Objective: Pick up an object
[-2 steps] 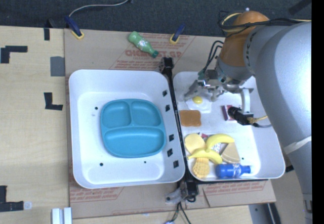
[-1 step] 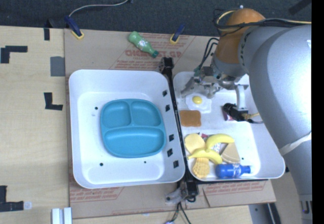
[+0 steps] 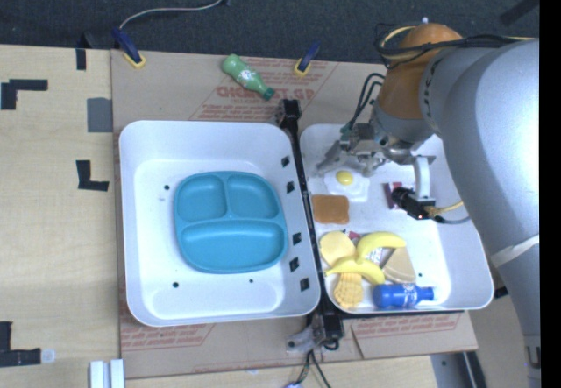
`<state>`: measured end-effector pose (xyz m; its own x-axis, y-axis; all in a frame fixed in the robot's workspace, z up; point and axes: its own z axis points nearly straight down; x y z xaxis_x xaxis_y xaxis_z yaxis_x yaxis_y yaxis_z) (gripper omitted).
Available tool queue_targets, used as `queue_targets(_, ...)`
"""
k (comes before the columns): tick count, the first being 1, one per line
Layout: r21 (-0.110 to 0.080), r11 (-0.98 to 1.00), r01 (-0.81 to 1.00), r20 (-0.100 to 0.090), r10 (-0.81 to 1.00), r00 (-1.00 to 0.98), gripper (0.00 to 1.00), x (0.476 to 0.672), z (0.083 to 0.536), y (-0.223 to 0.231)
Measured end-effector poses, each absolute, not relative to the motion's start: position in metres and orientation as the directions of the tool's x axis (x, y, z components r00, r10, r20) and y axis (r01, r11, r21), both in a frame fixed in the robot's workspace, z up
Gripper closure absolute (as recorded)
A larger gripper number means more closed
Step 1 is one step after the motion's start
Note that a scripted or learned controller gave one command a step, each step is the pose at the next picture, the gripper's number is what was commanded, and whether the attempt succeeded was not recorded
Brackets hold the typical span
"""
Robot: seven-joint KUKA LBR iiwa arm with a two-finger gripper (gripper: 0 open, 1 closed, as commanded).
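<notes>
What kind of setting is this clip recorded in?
Most likely a robot lab test bench, not a kitchen: two white bins sit on cardboard held by clamps, the food is toy food such as a fried egg and banana, and a loose cable trails behind.

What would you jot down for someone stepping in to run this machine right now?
Gripper: low in the right bin, just above the fried egg; whether it is open or shut cannot be seen, and nothing shows between its fingers.
Right bin: egg at the top, toast below it, then banana, waffle and blue bottle near the front edge.
Left bin: blue plate.
Green bottle lies on the cardboard behind the bins.
Done: nothing lifted yet.
Left: grasp an object and raise it.
</notes>
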<state>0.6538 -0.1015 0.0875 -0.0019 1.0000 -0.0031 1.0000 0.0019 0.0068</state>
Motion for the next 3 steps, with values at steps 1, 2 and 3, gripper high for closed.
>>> queue_targets(1,0.008,0.002,1.0,-0.004,1.0,-0.002,0.0,0.637,0.088,-0.102)
queue_targets(2,0.011,0.003,1.0,-0.003,1.0,-0.003,1.0,0.639,0.099,-0.102)
queue_targets(3,0.011,0.003,1.0,-0.004,1.0,-0.003,0.0,0.639,0.099,-0.102)
